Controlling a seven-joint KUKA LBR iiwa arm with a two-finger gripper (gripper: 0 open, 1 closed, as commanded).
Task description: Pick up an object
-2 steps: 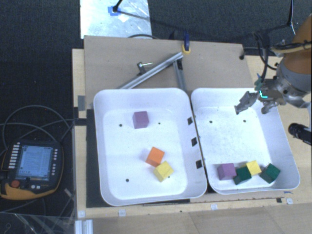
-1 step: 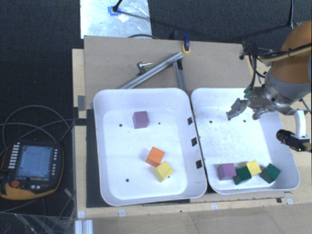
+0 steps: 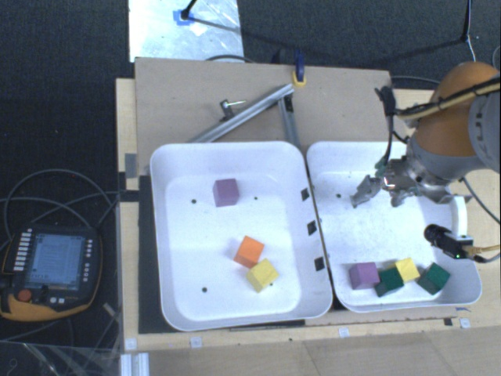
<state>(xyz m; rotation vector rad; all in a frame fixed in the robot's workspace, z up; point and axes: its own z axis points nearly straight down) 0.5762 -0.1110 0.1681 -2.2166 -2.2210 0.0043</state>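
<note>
Grey two-finger gripper point(image 3: 381, 193) hangs over the upper part of the right-hand shallow white bin point(image 3: 337, 163), its fingers spread apart with nothing between them. Along that bin's near wall sit a purple cube point(image 3: 363, 274), a dark green cube point(image 3: 388, 280), a small yellow cube point(image 3: 407, 269) and another green cube point(image 3: 433, 277). Across in the left-hand white bin point(image 3: 168, 210) lie a purple block point(image 3: 225, 192), an orange block point(image 3: 249, 251) and a yellow block point(image 3: 262, 274).

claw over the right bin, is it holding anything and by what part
Nothing is held. The claw hangs open above bare floor of the shallow white right bin, apart from the small coloured cubes along its near edge.
</note>
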